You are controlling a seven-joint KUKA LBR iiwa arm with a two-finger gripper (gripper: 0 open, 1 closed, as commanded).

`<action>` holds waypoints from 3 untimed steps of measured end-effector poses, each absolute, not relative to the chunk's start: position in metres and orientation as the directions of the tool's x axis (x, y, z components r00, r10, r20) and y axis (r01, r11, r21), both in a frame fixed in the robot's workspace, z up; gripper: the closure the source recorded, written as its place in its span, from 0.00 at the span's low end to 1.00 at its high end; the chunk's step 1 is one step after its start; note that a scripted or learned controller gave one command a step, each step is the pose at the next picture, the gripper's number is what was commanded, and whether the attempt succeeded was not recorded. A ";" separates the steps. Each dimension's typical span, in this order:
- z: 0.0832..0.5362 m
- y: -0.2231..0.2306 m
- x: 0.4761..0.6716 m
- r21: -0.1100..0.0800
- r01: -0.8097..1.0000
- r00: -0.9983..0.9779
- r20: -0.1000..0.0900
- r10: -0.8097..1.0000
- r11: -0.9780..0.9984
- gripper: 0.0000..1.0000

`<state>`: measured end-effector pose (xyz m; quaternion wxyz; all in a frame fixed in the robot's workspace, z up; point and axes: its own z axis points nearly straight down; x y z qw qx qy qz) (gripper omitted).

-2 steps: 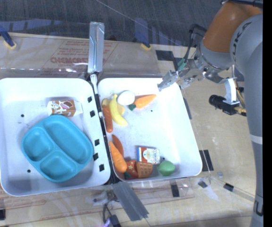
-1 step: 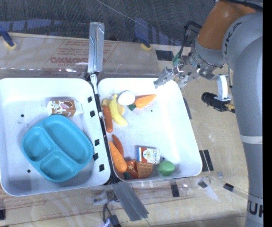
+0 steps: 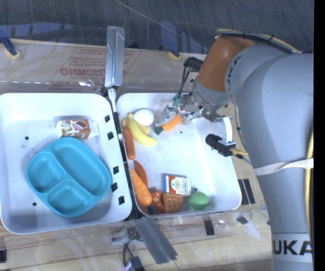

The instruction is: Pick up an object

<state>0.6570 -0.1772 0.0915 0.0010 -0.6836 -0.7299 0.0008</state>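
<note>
1. The grey arm reaches in from the right over the right bin [image 3: 230, 192], and its claw [image 3: 172, 117] sits low near that bin's upper middle.
2. A small orange carrot [image 3: 172, 123] lies right at the claw's tip, between what look like its two fingers; the claw seems to be pinching the carrot, though the view is too coarse to be sure the grip is firm.
3. Just to the left lie a white egg [image 3: 143, 117], a yellow banana [image 3: 141, 133] and a long orange piece along the divider; all are close enough to be nudged.
4. Lower in the same bin lie a second carrot [image 3: 141, 188], a small carton [image 3: 177, 184], a waffle-like piece [image 3: 172, 202] and a green ball [image 3: 199, 200], well apart from the claw.
5. The left bin [image 3: 4, 151] holds a blue divided plate [image 3: 67, 175] and a brown carton [image 3: 74, 128].
6. My judgement: the step in hand is the grasp itself, at the point of closing on the carrot or just lifting it.
7. The next move calls for a straight, slow rise, keeping the pinch, so the carrot does not slip or drag the banana.
</note>
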 end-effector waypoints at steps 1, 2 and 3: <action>0.101 -0.177 0.655 -0.011 0.998 -0.067 0.002 0.998 0.067 1.00; 0.192 -0.125 0.660 0.008 1.000 -0.018 -0.001 1.000 0.018 1.00; 0.216 -0.100 0.645 0.000 1.000 0.013 0.000 1.000 -0.013 1.00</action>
